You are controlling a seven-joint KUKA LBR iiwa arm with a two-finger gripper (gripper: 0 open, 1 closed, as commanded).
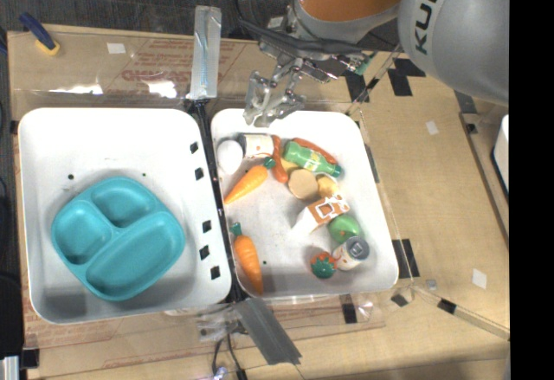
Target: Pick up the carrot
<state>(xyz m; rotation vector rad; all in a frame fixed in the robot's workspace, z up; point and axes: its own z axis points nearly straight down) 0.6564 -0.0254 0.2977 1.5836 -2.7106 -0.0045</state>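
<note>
The carrot [246,183], a smooth tapered orange cone, lies slanted in the right bin [368,164] near its left wall; a second carrot [247,259] lies by the front corner. Around them sit glossy toy foods, among them a green bottle [310,156]. The pincer [270,101] hangs above the bin's far rim, fingers slightly parted, holding nothing. The left bin [52,140] holds a teal divided plate [117,235] on the brown table [450,196].

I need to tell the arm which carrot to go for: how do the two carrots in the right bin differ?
The upper carrot lies on a slant in the middle of the right bin, tip toward the divider; the lower carrot lies near the front left corner, running along the wall. The upper one is paler orange and sits close to the other toys; the lower one is deeper orange and lies apart. Both are orange and tapered.
</note>
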